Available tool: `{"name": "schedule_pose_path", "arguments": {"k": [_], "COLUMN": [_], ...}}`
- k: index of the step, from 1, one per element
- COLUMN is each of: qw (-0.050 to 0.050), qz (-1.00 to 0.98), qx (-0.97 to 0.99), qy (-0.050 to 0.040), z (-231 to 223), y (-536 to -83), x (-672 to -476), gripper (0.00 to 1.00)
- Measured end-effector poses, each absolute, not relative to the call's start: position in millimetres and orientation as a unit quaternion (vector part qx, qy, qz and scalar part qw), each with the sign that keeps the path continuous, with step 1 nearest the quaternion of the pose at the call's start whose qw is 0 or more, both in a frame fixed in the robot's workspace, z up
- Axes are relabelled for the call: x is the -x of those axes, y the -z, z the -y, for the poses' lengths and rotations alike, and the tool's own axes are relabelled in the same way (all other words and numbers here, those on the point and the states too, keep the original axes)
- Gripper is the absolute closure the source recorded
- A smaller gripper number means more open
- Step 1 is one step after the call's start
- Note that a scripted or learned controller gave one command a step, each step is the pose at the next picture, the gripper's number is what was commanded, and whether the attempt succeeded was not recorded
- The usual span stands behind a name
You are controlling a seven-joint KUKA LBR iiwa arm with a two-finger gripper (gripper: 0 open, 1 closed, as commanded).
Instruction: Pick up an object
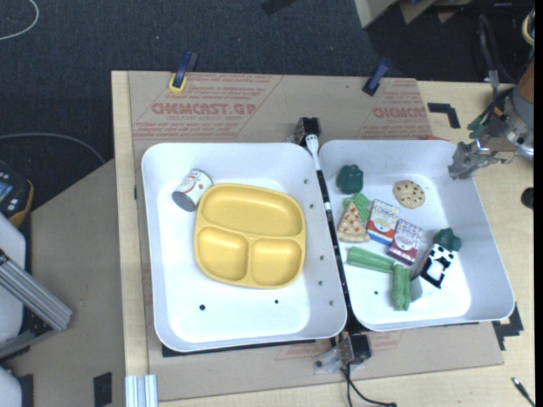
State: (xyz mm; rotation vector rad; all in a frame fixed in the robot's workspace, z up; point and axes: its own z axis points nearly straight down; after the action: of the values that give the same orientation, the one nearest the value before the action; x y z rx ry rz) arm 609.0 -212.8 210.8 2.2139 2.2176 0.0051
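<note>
The green vegetable (400, 288) by the right bin's (490, 227) near edge looks light and stiff; grip across its middle. You cannot tell the gripper's (465, 161) state.

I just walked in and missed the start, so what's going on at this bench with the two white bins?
A robot arm is set to pick up an object, and nothing is in its grasp yet. Its gripper sits at the upper right rim of the right bin, above the clutter. That bin holds toy food: a cookie, a pizza slice, small cartons and green vegetables. The left bin holds a yellow divided plate with a small can lying beside it.
</note>
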Motion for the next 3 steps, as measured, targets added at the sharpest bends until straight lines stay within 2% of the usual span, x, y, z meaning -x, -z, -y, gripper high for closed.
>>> {"name": "schedule_pose_path", "arguments": {"k": [1,2,3], "qw": [0.003,-0.002,-0.002], "qz": [-0.707,-0.708,-0.709], "qx": [-0.707,-0.706,-0.705], "qy": [-0.0011,0.0003,-0.0006], "z": [213.0,167.8,114.5], "y": [-226.4,-216.5,-231.8], "x": [-610.1,-590.9,-577.0], "gripper": [1.00,1.00,1.00]}}
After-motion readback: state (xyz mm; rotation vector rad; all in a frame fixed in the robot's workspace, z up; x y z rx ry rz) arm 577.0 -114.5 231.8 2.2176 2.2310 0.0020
